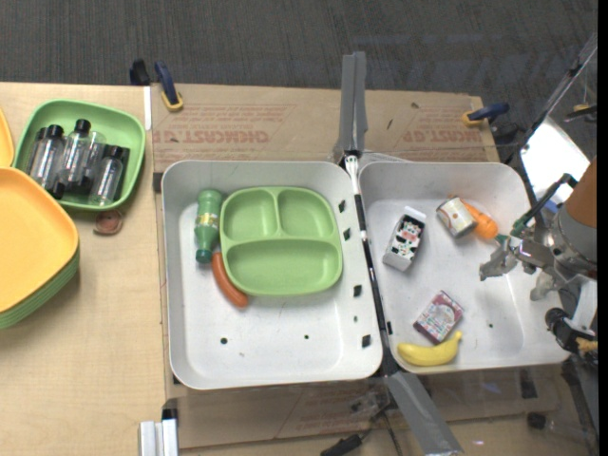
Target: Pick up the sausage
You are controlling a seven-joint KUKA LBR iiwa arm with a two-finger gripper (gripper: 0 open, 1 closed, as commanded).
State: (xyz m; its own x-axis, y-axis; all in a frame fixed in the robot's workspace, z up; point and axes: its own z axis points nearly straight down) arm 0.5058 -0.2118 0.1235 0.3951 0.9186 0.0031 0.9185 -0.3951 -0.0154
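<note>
Looking down from the camera view, we are seeing two shallow white bins with smooth, rounded plastic walls sitting side by side on brown cardboard. In the left bin, a glossy green divided plate with three compartments is lying beside a green bottle. The sausage is showing as a short, curved, orange-red cylinder, resting on the bin floor against the plate's lower left edge, just below the bottle. In the right bin a yellow banana, a small pink packet, a white printed carton and a small can are lying apart. We are finding the gripper hovering over the right bin's far right side, well apart from the sausage, its metal fingers spread and gripping nothing.
</note>
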